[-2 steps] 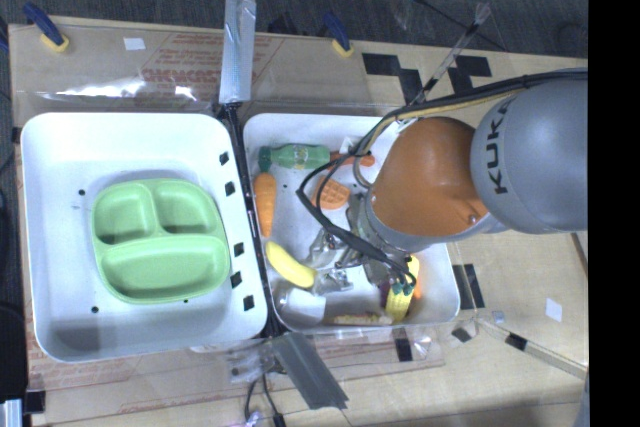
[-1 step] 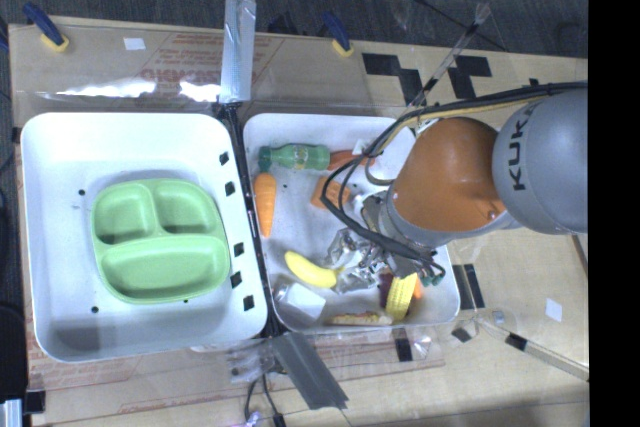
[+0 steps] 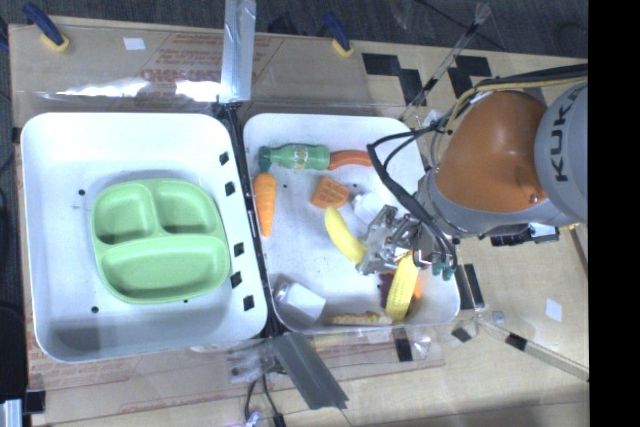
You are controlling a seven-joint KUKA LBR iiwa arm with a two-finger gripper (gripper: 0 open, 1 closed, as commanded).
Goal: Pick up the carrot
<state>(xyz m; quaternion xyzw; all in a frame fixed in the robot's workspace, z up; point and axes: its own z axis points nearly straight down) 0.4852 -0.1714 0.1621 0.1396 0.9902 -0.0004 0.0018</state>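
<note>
On arm (image 3: 560,155), "KU" lettering legible; carrot (image 3: 265,201) in right bin (image 3: 300,130).

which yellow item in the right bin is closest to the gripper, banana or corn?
The corn cob, lying right below the gripper near the bin's lower right corner. The banana lies further left, toward the bin's middle.

The carrot (image 3: 265,202) is a short orange piece with a rounded top and a narrower lower end. It lies flat in the right-hand white bin (image 3: 300,127), lengthwise up and down the view, close against that bin's left wall and about halfway along it. Its top end sits just below the bin's green bottle (image 3: 295,157).
</note>
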